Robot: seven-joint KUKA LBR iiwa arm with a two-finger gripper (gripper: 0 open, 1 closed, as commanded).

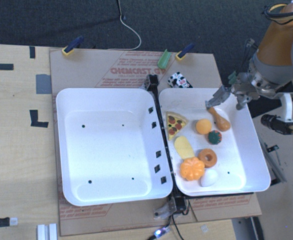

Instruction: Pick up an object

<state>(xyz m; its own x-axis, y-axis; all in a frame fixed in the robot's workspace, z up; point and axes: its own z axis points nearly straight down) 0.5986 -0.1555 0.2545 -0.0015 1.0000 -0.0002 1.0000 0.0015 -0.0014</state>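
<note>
The worktop [16,149] is pale wood with a sheet of brown cardboard [131,69] laid on it, and on that sit two shallow white bins side by side. The left bin [106,144] is the larger-looking one from this slant. The right bin [246,159] carries all the small toy foods.

The arm [279,44] reaches in from the right, its orange band high at the frame's upper right and its grey wrist bent down toward the right bin's far right part. The tool [231,98] hangs over that far edge with its two fingers apart: one finger [215,99] points left and down over the bin floor, the other sits near the bin's right rim. Nothing is between them.

Just below the left finger lies a drumstick [219,119], tilted, its thin end close to the fingertip; whether they touch I cannot tell. Beside it is an orange ball [203,126] and a small green and red piece [215,137]. Toward the divider lie a pizza slice [175,123] and a pale yellow piece [183,147]. Nearer the front are an orange pumpkin [192,168], a doughnut [207,157] and a white egg [209,177].
</note>
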